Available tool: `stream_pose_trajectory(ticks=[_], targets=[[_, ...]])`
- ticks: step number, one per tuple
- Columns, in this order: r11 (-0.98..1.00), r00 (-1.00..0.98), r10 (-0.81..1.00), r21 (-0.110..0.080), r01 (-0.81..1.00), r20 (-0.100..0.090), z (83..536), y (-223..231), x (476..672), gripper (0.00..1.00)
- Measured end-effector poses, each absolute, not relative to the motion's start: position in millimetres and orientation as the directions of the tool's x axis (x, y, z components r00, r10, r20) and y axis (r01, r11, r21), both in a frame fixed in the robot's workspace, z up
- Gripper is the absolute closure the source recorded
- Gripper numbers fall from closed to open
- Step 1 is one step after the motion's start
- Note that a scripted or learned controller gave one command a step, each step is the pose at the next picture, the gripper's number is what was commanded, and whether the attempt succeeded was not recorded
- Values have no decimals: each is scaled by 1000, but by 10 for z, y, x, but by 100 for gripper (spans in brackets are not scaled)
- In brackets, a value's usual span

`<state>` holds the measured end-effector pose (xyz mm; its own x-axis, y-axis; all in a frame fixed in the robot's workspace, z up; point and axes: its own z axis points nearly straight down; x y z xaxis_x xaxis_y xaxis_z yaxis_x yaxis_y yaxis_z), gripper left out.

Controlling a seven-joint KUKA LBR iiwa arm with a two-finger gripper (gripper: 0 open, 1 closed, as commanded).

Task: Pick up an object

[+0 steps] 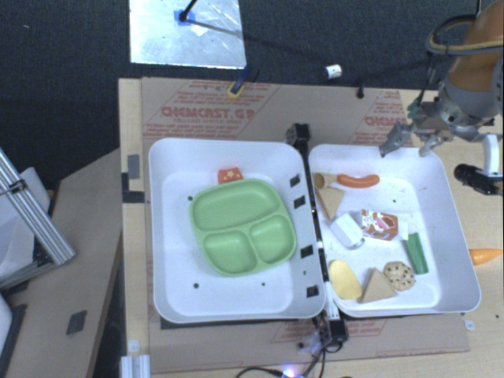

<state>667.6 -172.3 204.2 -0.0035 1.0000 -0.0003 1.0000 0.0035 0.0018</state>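
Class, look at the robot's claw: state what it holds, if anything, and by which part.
Nothing is held. The claw hangs open over the far right corner of the right bin, with nothing between its fingers; the sausage lies apart in the bin.

Two white bins [165, 211] sit on a tan board [205, 105] printed with red lettering, against dark grey carpet [63, 69] bearing a silvery sheet [189, 22] with a blue clip [183, 17]. The left bin carries a pale green tray [240, 227] and a red-orange block [230, 176]. The right bin carries an orange-red sausage [358, 181], a tan wedge [331, 203], a white block [345, 231], a red-and-white packet [379, 225], a green stick [416, 254], a pale yellow oval [343, 279], a brown-speckled cookie [399, 274] and a beige triangle [376, 287]; the arm [472, 69] is grey with an orange band.
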Motion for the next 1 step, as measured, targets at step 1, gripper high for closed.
stream_pose_trajectory(ticks=[1], targets=[[2, -2, 1000, 0, 1000, 0, 1437, -1751, 6645, 0]])
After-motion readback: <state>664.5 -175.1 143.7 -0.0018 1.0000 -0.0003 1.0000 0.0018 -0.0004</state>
